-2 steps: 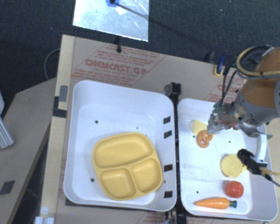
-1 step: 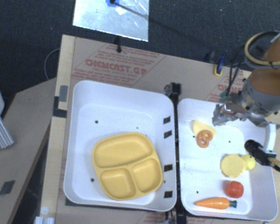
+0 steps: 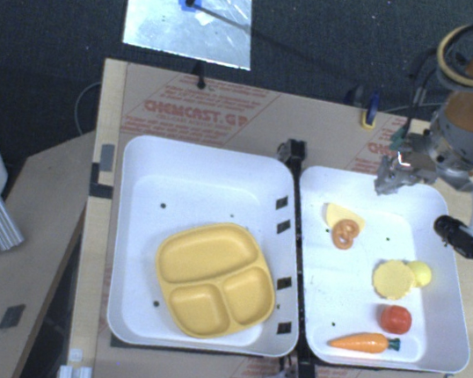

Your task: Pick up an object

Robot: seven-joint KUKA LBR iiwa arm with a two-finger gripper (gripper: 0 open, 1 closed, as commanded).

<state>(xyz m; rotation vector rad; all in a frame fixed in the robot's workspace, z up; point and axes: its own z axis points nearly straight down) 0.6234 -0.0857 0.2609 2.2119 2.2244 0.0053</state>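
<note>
Jaws (image 3: 392, 183) of metal hover over the right bin's (image 3: 453, 338) far rim, their spread too blurred to tell. Below lie a pretzel (image 3: 345, 235), pale wedge (image 3: 340, 214), round yellow disc (image 3: 393, 279), glossy tomato (image 3: 395, 319) and tapered carrot (image 3: 360, 341). A moulded three-compartment yellow tray (image 3: 215, 278) fills the left bin (image 3: 149, 179).

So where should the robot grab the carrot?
Probably around the middle of the carrot, coming straight down from above. It lies flat along the near wall of the right bin, orange tip pointing left and green end right, so closing across its narrow width should suit best. The tomato sits just behind it.
</note>
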